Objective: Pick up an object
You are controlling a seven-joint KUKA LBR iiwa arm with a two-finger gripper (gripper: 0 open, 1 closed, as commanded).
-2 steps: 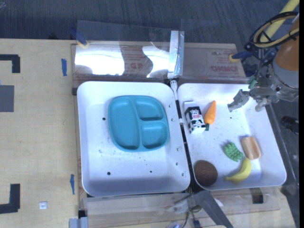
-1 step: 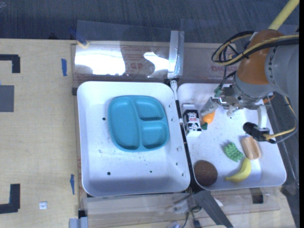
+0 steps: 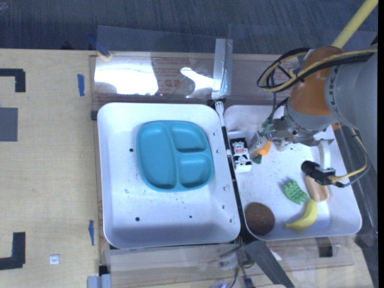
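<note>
My gripper (image 3: 263, 141) hangs over the upper left part of the right bin (image 3: 345, 221), reached in from the right. Directly at its tip lies a small orange piece with a green end (image 3: 260, 152), like a toy carrot; whether it is gripped or just lying under the tip is unclear. Just left of it, by the bin's wall, is a small white printed box (image 3: 240, 155). Lower in the same bin lie a green knobbly piece (image 3: 294, 191), a yellow banana (image 3: 303, 216), a brown round ball (image 3: 260, 217) and a tan bread-like piece (image 3: 317, 190).
The left bin (image 3: 114, 209) holds a blue divided plate (image 3: 175, 155). A black and yellow cable end (image 3: 318, 171) hangs over the tan piece. A clear panel with a metal post (image 3: 221, 71) stands behind the bins.
</note>
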